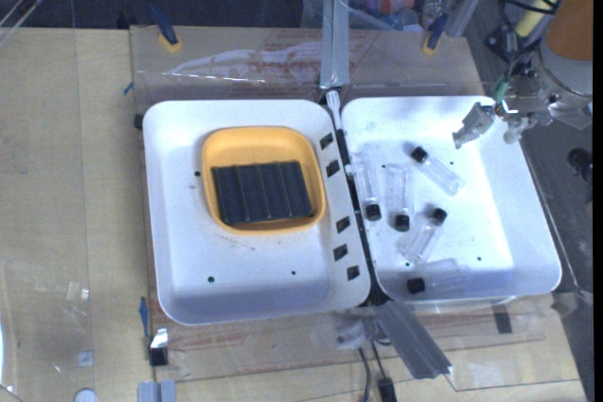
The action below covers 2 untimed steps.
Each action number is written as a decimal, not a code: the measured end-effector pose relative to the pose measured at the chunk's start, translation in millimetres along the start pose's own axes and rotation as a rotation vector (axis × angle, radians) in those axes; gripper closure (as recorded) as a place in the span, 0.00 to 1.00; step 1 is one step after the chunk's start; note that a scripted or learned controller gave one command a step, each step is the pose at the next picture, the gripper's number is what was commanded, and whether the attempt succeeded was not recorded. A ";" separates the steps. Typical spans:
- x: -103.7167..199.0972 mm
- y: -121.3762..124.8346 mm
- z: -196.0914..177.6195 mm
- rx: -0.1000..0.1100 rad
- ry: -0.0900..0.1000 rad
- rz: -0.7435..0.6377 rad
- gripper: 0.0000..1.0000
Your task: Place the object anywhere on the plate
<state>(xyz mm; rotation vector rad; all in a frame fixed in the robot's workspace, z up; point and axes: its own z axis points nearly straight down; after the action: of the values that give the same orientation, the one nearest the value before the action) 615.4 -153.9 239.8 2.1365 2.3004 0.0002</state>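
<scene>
Gripper (471, 124) sits at the upper right of the frame, over the far right corner of the right bin (528, 202). It hangs off the wrist that enters from the right edge. Whether it is apart or together: cannot tell, the tip is small and pale against the white bin. Nothing visible is carried by it.

Just left of and below the gripper, on the bin floor, lie several clear vials with black caps. One vial (431, 168) lies tilted in the upper middle of the bin, closest to the gripper but apart from it. Two more (384, 191) lie side by side nearer the bin's left wall, caps toward the lower frame. Another (421, 235) lies tilted at centre, and one more (443, 278) rests along the near wall at the bottom. All are transparent and hard to separate from the glare, so the count is uncertain.

Further left, past the divider, the left bin (179, 231) holds the yellow plate (219, 146), set at its centre. A dark ribbed insert (262, 193) lies in the plate. No vial is on it.

Status, by judgement: task is at its start. No object is picked, none is on the plate. Remaining: descend on a vial, grasp, lift, carry across the divider to the left, release onto the plate. The near vial seems the likely target.
</scene>
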 end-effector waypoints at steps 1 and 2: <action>-72.7 27.5 -102.2 -0.002 -0.001 -0.192 0.00; -70.3 29.6 -113.1 -0.006 -0.006 -0.198 1.00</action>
<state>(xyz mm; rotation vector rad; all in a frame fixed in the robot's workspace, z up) 650.0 -221.6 353.1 1.8943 2.4934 0.0007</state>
